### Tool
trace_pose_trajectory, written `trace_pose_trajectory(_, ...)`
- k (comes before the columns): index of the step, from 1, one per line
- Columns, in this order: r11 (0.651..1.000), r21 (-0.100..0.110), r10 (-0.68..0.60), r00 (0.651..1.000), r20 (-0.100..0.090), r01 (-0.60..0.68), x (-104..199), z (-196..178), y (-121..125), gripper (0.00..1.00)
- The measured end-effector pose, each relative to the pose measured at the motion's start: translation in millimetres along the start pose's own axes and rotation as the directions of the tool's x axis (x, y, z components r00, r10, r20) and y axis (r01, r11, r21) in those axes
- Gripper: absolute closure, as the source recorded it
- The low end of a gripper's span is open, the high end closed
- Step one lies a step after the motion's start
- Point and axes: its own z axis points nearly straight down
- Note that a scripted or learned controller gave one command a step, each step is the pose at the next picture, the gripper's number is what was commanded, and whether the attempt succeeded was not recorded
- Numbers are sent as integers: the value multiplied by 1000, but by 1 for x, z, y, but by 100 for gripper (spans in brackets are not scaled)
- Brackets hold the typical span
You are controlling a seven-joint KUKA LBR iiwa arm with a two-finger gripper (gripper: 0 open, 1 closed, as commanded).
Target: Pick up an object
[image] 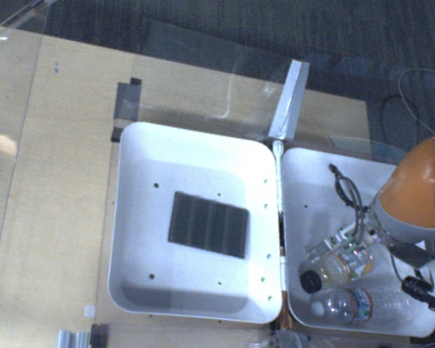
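I work from the bottom of the frame upward. In the lower right, inside the right bin [307, 223], two clear plastic bottles lie on their sides, touching or nearly so: the lower bottle [344, 304] sits close to the bin's bottom wall, and the black-capped bottle [334, 269] lies just above it, cap pointing lower left. The gripper [353, 240] hangs directly over the upper end of the black-capped bottle, wrist and orange band filling the right edge.

Finger state: I cannot tell. The clear plastic and the metal parts merge at this size, so I report no spread and claim no grasp.

Procedure, as I judge it: I centre the tool across the bottle's body, not its neck (a round, slick wall is likely to roll or squirt out of an off-centre pinch). I close slowly and lift straight up, clear of the neighbouring bottle and the loose black cable [343, 188] above.

Further up and left, the left bin [147, 159] carries a dark ribbed pad [210, 225]. Both bins rest on a pale wooden bench [46, 184]; dark carpet [186, 2] spans the top of the frame.
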Motion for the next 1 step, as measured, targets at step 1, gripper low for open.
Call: trace_pose_trajectory(1,1000,-8,-1,1000,6,1,-1,-12,3,100)
